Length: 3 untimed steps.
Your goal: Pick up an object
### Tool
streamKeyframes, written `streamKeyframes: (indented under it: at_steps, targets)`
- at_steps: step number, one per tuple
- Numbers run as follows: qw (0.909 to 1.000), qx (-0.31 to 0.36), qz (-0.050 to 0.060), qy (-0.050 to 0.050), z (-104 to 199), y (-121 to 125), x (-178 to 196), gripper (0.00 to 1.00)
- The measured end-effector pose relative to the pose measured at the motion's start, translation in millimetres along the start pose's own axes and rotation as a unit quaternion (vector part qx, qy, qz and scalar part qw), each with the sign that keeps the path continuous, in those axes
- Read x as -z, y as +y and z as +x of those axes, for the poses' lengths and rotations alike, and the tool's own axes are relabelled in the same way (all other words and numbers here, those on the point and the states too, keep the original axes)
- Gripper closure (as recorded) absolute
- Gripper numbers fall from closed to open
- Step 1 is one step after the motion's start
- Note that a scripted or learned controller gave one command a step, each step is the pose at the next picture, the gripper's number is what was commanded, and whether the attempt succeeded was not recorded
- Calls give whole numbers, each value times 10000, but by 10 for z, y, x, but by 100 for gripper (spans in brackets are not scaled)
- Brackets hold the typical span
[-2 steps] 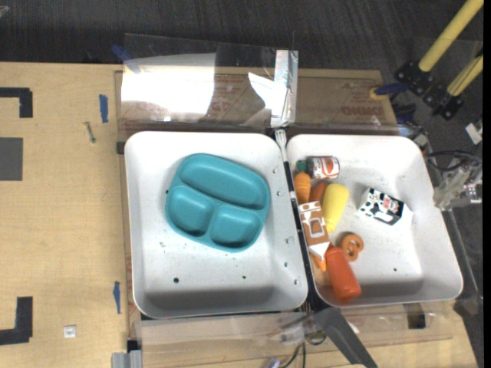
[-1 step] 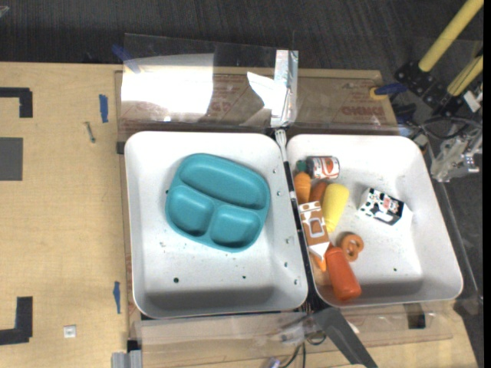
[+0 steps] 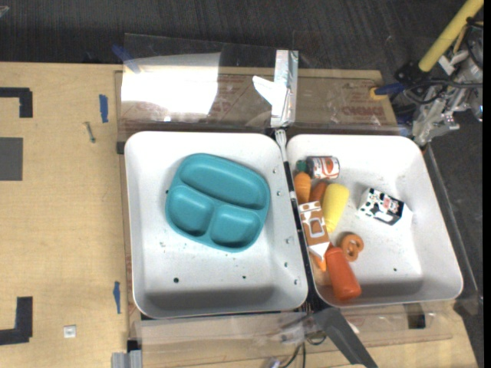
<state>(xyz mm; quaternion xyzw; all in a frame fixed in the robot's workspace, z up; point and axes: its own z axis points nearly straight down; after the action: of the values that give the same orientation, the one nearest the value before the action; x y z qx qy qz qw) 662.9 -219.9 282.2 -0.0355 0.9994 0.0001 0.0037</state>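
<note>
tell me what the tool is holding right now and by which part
Cannot be told: no item is seen held. The teal tray lies in the left bin, the small items in the right bin.

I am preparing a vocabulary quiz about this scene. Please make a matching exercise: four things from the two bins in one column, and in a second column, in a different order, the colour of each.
Things:
1. divided plate in the left bin
2. corn-shaped toy in the right bin
3. bottle-shaped toy near the front of the right bin
4. small block with patches

Colours:
A. black and white
B. yellow
C. teal
D. orange-red

Right pairs: 1-C, 2-B, 3-D, 4-A
</note>
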Motion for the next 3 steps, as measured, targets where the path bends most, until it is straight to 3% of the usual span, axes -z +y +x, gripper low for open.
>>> streamKeyframes:
  at_steps: [1,2,3]
  targets:
    - [9988,-482,14,-32,-56,-38,248,100]
    - [9980,-639,2,2,-21,-36,207,100]
    - [9985,-543,-1,10,-5,265,71,100]
